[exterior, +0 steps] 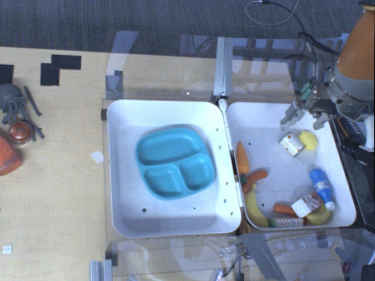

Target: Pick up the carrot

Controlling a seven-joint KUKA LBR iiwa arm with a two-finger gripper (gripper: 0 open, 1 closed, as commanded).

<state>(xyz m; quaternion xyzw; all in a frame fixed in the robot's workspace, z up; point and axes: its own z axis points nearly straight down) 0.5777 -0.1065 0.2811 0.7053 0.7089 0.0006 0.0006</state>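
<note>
The wooden bench (53,204) stretches out wide and pale, and on it sit the two white bins side by side. The left bin (123,215) carries a blue divided tray (174,161), three compartments, lying flat near the middle. The right bin (263,122) is the busy one. Up at the top right corner the arm (358,57) leans in, orange band above grey wrist, and its gripper (305,117) hangs over the far side of the right bin with the two fingers spread apart, nothing between them. Just below the gripper lie a small white box (291,143) and a yellow lemon (308,139), close together. Now the carrot (242,160): it lies along the left wall of the right bin, pointing up the bin, well apart from the gripper, down and to the left of it. Touching its lower end is a short reddish sausage-like piece (254,178). Below that, a yellow banana (255,208) curves along the near edge, with a second orange piece (285,209) and a small carton (304,206) by it, and a blue bottle (322,187) toward the right wall.
</note>
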